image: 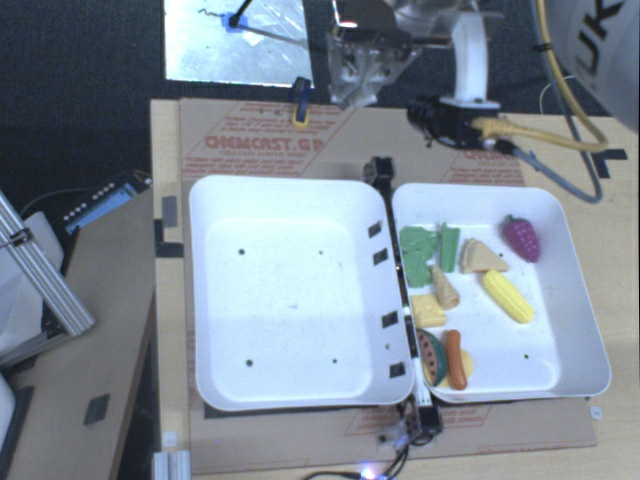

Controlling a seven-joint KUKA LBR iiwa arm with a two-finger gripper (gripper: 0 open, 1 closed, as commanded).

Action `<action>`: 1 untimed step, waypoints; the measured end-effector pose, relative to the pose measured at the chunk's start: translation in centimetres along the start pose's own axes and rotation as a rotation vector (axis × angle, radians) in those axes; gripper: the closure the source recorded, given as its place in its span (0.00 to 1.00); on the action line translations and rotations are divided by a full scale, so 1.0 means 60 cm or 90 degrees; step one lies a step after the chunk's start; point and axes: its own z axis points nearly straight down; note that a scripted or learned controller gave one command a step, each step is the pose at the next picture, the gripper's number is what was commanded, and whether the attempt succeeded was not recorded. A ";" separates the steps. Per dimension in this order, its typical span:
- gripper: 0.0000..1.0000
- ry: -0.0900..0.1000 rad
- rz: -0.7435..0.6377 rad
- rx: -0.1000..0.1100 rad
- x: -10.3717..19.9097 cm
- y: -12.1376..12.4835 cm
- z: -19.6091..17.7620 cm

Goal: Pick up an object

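My gripper (357, 86) hangs high at the top of the camera view, above the cardboard behind the bins, with nothing visible between its fingers. In the right bin (575, 268) lie several toy foods: a purple grape bunch (521, 237), a yellow corn cob (507, 296), a tan wedge (483, 258), green pieces (420, 248), a yellow cheese piece (428, 311), an orange carrot (455, 358) and a watermelon slice (430, 358). All of these sit well below and to the right of the gripper.
The left bin (290, 288) is a white tray with small dark dots. A black hinge strip (385, 258) joins the two bins. A shiny sheet (235, 23) lies at the top left, and metal framing (40, 278) stands at the left edge.
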 end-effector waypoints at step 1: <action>1.00 0.000 0.000 0.001 0.060 -0.121 0.003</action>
